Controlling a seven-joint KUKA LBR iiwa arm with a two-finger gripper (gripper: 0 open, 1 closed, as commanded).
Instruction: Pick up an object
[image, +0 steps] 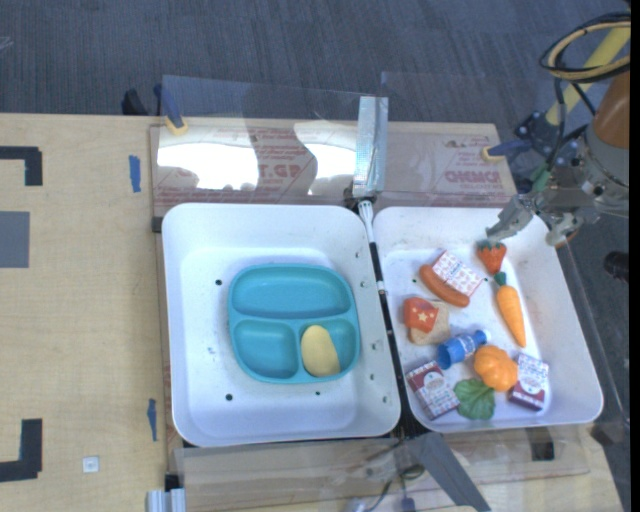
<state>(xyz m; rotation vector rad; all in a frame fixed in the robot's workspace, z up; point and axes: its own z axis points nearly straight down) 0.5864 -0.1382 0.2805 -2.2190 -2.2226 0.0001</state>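
Note:
My gripper (531, 228) hangs over the far right corner of the right bin (585, 352), open, its two fingers spread with nothing between them. Just below its left finger (506, 224) lies a small red-orange strawberry-like toy (490, 257), apart from the finger. Further toys lie in that bin: a carrot (511, 312), a sausage (444, 284) beside a red-and-white carton (459, 268), a red piece with a star (422, 315), a blue bottle (460, 348) and an orange pepper (494, 365) with a green leaf (477, 399).
The left bin (190, 330) holds a teal divided plate (285, 295) with a yellow oval toy (320, 351) in its lower right compartment. Two more small cartons (431, 389) (530, 382) lie near the right bin's front wall. A metal divider (368, 160) stands behind the bins.

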